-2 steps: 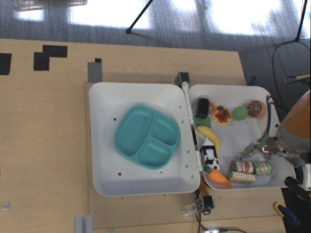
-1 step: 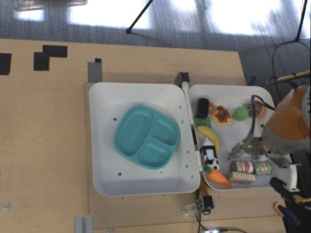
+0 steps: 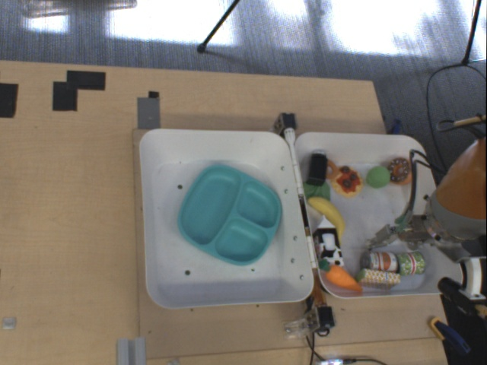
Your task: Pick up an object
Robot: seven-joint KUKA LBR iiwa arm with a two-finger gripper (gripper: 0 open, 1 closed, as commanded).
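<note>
Grey carpet with bright window patches lies beyond the far edge of our pale wooden desk [image 3: 68, 226], which carries two white bins side by side. We see a teal divided plate [image 3: 230, 214] alone in the left bin [image 3: 156, 226]. Every candidate for picking sits in the right bin [image 3: 358, 144]: a black block [image 3: 316, 167] at its far left, then a pizza toy [image 3: 348, 180], a green ball [image 3: 378, 176] and a donut [image 3: 399, 169] along the far side; a banana [image 3: 328, 213] and a black-and-white toy [image 3: 328, 248] run down the left wall; an orange carrot [image 3: 342, 278] lies in the near left corner, beside two cans [image 3: 393, 263] and a striped packet [image 3: 378, 277].

Our arm [image 3: 464, 196] comes in from the right, and the jaws [image 3: 392, 234] hang low over the right bin, just beyond the cans. We judge them spread, their thin fingers [image 3: 378, 239] splayed toward the left, and we see nothing between them.

We therefore judge the task barely begun: the approach is made, nothing is lifted, and all items rest on the bin floor. Closing on an item, probably a can, and raising it clear is left.
</note>
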